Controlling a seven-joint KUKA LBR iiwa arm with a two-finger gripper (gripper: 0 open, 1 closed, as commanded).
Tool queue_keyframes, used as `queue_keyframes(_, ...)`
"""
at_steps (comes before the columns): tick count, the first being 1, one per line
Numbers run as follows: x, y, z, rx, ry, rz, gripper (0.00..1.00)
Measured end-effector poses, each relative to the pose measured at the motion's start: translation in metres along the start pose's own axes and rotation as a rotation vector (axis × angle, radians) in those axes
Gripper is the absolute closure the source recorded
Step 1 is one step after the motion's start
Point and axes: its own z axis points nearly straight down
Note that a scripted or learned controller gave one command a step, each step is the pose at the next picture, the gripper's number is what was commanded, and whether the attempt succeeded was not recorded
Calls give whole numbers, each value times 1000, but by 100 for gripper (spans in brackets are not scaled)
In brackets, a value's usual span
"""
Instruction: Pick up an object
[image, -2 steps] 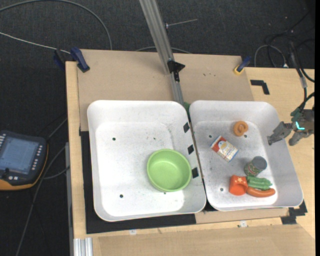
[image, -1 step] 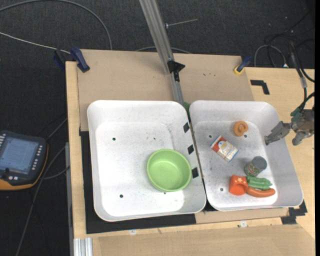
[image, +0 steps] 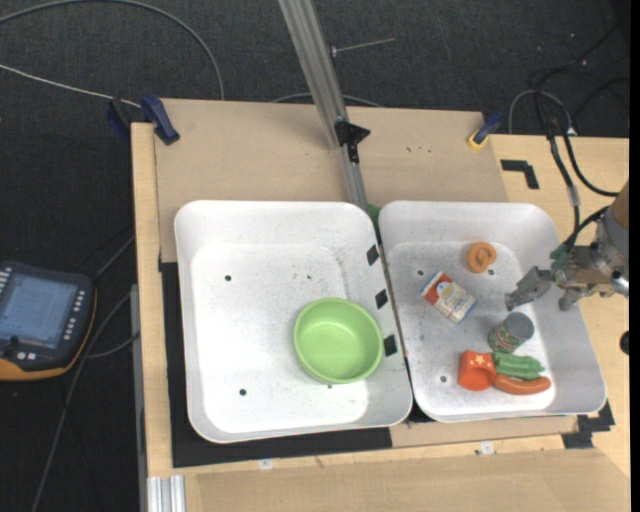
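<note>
The gripper (image: 540, 290) hangs at the three o'clock edge of the right bin (image: 440, 215), so the clean approach is a straight drop onto one isolated piece, such as the grey can (image: 515, 330) just below it toward seven o'clock, avoiding the orange cup (image: 476, 370) and green-and-red toy (image: 520, 372) crowded at five o'clock. The jaws stand apart, holding and touching nothing.

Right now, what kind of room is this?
Probably a robot lab. A robot hand reaches over two white bins of toys on a bench, and a control tablet with cables lies beside it.
</note>
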Motion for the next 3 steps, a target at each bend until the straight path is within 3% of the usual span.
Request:
queue_keyframes(2, -3, 0, 114, 0, 0, 0, 0)
queue_keyframes(3, -3, 1, 101, -6, -2, 0, 100)
